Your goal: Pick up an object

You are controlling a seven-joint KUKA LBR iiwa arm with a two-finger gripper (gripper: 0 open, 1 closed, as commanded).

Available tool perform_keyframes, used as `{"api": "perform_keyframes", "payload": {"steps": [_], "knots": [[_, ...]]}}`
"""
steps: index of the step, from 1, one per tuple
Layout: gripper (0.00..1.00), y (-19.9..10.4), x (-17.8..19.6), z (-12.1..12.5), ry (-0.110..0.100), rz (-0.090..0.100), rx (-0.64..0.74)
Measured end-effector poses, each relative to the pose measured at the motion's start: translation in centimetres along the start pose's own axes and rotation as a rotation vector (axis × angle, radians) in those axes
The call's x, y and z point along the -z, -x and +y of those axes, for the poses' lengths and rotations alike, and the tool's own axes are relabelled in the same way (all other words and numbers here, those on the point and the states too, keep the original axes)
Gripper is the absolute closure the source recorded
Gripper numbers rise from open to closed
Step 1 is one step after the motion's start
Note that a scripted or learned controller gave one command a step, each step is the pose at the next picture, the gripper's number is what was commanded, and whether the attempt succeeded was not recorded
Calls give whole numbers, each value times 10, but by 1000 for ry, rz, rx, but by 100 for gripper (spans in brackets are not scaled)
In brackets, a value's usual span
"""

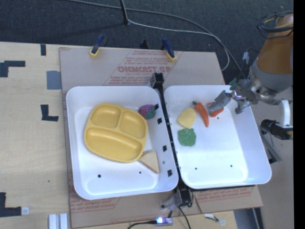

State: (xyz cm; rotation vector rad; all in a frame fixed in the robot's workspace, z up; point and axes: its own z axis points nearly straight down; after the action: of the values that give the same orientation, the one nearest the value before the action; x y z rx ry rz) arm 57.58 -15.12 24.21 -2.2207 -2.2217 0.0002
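Note:
My gripper [230, 103] hangs over the upper right part of the right bin [238, 147], its two grey fingers [220, 99] spread open. A small red-orange piece [217, 112] lies just under the left finger, partly hidden by it; nothing sits between the fingers. To the left lie an orange carrot [203, 114], a yellow rounded piece [187, 118] and a green leafy piece [187, 137]. In the left bin [81, 175] rest a yellow divided plate [116, 131], a purple piece [147, 110] and a beige wedge [150, 161].
A black divider with clips [164, 128] runs between the bins. Blue-yellow clamps [97, 46] [167, 49] hold the cardboard at the back. Cables [143, 20] cross the dark floor behind. The arm's orange band [279, 46] rises at the right.

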Motion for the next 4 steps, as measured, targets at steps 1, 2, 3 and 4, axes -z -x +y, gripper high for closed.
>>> {"api": "perform_keyframes", "payload": {"steps": [1,2,3,4], "knots": [[0,21,-136,58,-12,2,-1],[100,22,-118,61,0,-1,0],[0,22,-119,61,0,0,1],[100,21,-108,61,0,0,1]]}}
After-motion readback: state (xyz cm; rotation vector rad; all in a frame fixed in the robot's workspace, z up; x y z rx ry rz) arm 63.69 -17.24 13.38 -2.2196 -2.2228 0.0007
